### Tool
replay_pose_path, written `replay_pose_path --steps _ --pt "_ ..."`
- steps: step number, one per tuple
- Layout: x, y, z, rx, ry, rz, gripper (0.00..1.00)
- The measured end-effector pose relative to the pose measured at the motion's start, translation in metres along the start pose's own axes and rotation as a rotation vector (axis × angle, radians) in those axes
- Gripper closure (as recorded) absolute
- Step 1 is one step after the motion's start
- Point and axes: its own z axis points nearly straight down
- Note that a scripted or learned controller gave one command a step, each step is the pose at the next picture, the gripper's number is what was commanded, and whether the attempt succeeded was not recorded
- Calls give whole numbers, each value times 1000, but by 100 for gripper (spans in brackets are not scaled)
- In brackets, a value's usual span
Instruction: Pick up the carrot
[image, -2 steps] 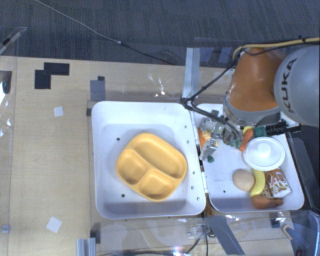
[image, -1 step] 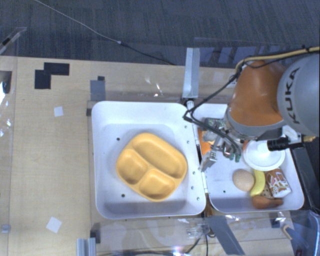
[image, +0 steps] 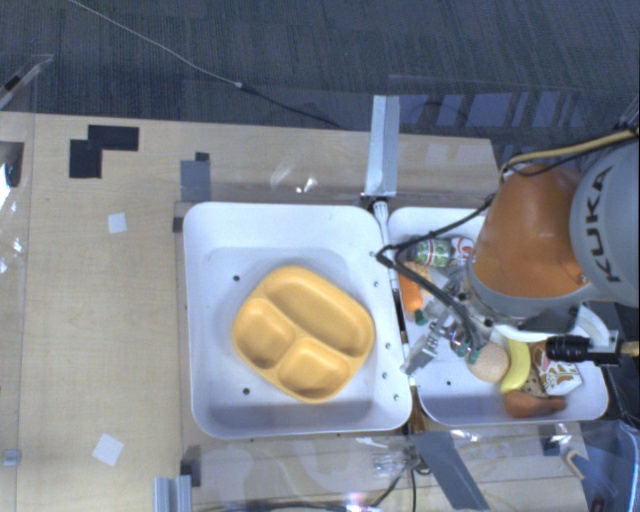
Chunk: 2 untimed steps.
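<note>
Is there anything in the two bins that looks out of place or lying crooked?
Nothing looks spilled or damaged. The yellow divided plate lies turned at an angle in the left white bin. In the right white bin, the banana and other items are crowded together beneath the arm.

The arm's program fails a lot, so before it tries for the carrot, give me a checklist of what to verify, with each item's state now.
1. Carrot located, orange sliver by right bin's left wall: ok.
2. Carrot fully exposed: not ok, cables and arm cover part.
3. Gripper near the carrot: ok.
4. Finger state: cannot tell.
5. Carrot between the fingers: not ok.
6. Neighbours apart from the carrot: cannot tell; a can lies close, the banana farther off.
</note>
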Motion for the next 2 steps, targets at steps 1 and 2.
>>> replay_pose_path --steps 1,2 --pt "-56 3 0 0 -2 469 0" --pt "-92 48 0 -1 -1 517 0"
